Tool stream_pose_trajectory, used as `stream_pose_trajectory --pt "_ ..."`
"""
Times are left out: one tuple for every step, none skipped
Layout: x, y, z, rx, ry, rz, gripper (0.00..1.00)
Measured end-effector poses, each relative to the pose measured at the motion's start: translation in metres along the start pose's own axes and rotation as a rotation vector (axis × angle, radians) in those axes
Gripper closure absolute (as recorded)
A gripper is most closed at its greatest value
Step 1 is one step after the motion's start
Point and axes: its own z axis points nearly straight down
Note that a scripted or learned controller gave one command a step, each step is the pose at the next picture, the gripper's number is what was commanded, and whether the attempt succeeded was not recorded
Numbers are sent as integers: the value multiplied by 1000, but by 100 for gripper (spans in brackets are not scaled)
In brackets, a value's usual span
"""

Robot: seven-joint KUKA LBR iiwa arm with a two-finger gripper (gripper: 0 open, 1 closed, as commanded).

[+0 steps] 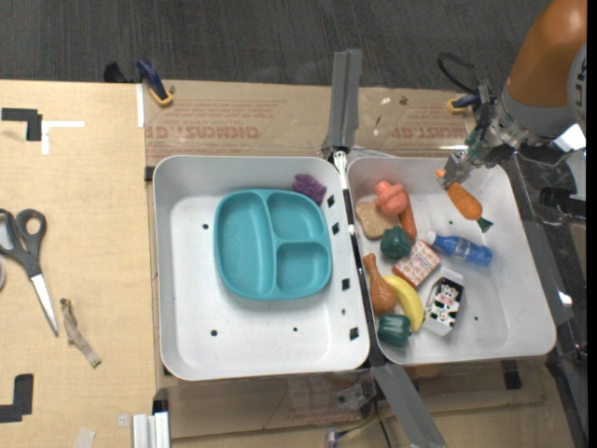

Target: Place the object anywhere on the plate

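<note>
The tabletop (pixel 65 278) is seen carrying two shallow white bins side by side, with the left bin (pixel 187 343) holding a teal divided plate (pixel 272 244) near its middle and a small purple piece (pixel 310 188) lying just beyond the plate's far right corner. The right bin (pixel 522 325) is reached by the grey arm with its orange band (pixel 550 45) from the right, and the claw (pixel 457 171) is held over the bin's far right part. An orange carrot (pixel 465 203) is found directly beneath the claw's tip, touching or very nearly touching it; whether the carrot is gripped, and how far the claw stands open, cannot be told from this angle. The other toys are gathered along the bin's left half: a pink piece (pixel 391 196), a slice of bread (pixel 370 218), a dark green vegetable (pixel 395 243), a blue bottle (pixel 464 249), a red-patterned box (pixel 416 264), a drumstick (pixel 379 287), a banana (pixel 407 299), a black-and-white carton (pixel 446 304) and a green pepper (pixel 393 329). On the tabletop to the left, scissors (pixel 30 259) are laid apart from both bins
</note>
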Motion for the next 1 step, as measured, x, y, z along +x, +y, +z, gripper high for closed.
stream_pose_trajectory --pt "81 39 4 0 2 -217 100"
